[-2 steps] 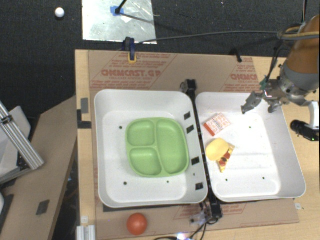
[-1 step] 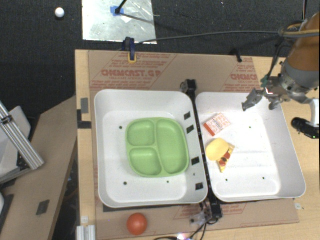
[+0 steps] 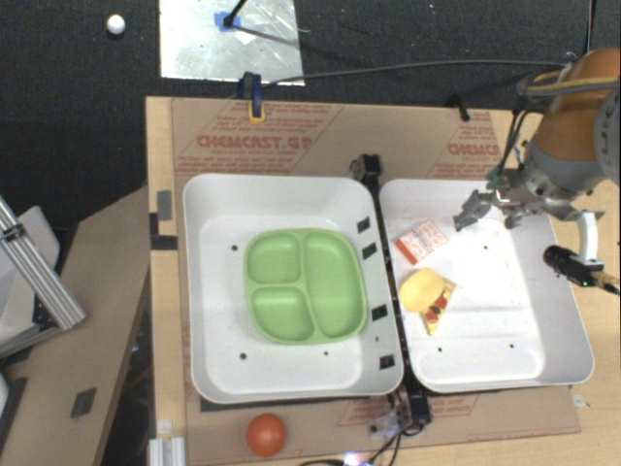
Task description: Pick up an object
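The right white bin (image 3: 514, 357) holds a small red and white packet (image 3: 420, 241) near its left wall. Just below the packet lies a yellow toy (image 3: 424, 292) with a red piece at its lower right. My gripper (image 3: 490, 212) hangs over the bin's upper right part, to the right of the packet and apart from it. Its fingers are spread open, and nothing sits between them. A green divided plate (image 3: 304, 284) lies in the middle of the left white bin (image 3: 213, 357).
An orange ball (image 3: 265, 434) rests on the bench in front of the left bin. A blue clamp (image 3: 252, 95) holds the board's far edge. Black clips (image 3: 370, 250) run along the wall between the bins. The right bin's lower right floor is bare.
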{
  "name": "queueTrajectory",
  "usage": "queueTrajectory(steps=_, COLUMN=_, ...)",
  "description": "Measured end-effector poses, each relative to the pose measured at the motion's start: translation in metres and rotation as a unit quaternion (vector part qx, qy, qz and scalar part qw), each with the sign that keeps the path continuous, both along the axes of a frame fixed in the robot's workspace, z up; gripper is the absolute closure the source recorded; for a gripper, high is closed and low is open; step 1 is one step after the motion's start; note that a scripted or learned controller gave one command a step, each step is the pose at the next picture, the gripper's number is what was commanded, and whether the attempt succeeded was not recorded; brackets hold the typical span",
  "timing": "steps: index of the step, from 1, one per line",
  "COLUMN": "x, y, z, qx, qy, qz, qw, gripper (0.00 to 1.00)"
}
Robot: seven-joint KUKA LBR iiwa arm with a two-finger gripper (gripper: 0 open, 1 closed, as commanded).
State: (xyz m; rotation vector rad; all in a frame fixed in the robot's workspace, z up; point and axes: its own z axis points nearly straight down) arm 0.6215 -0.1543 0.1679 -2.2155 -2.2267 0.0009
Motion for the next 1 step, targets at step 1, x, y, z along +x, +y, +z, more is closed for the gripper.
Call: queueTrajectory(steps=1, x=-0.0072, y=-0.0032, z=-0.0584, qx=0.0001, qy=0.0, qz=-0.002, qw=1.0, gripper=0.0)
